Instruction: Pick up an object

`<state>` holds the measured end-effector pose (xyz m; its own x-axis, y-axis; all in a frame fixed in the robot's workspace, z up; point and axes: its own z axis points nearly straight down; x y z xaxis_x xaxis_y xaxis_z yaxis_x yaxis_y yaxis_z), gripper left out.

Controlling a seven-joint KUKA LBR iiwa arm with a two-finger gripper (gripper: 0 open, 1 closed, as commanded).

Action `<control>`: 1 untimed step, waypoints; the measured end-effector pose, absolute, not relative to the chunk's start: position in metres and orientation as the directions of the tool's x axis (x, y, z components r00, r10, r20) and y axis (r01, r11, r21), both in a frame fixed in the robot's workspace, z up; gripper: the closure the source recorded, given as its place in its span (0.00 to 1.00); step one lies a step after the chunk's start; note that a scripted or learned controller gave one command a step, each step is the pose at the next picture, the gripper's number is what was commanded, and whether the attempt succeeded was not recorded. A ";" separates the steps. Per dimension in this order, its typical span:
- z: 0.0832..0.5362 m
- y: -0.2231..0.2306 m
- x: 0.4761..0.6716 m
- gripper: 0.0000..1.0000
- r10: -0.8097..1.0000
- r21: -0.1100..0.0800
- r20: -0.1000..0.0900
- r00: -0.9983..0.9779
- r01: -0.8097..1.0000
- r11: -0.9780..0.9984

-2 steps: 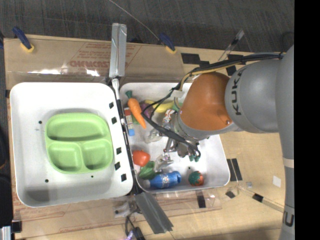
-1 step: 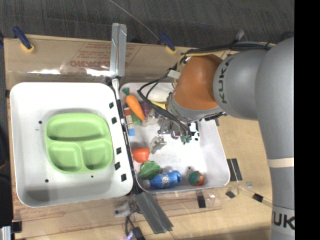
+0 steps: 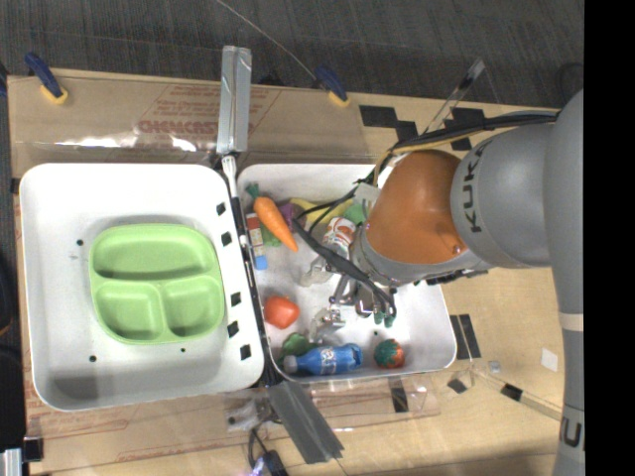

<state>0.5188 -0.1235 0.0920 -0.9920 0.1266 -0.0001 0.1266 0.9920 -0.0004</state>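
My gripper (image 3: 345,303) hangs low inside the right bin (image 3: 437,315), near its middle, under the orange wrist band. Around it lie a carrot (image 3: 275,221) at the upper left, a small red fruit (image 3: 282,312) to its left, a blue bottle (image 3: 327,358) on its side just below it, and a red and green ball (image 3: 389,352) at the lower right. A red and white can (image 3: 340,234) shows just above the gripper, partly covered by the arm. I see nothing clearly held.
The left bin (image 3: 50,266) holds a green divided plate (image 3: 154,281). A green item (image 3: 296,344) sits by the bottle. Yellow and purple pieces (image 3: 317,208) lie by the right bin's far wall. The arm's bulk covers that bin's right part.
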 end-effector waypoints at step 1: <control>0.094 -0.106 0.599 0.00 0.095 -0.002 -0.007 -0.995 0.095 0.995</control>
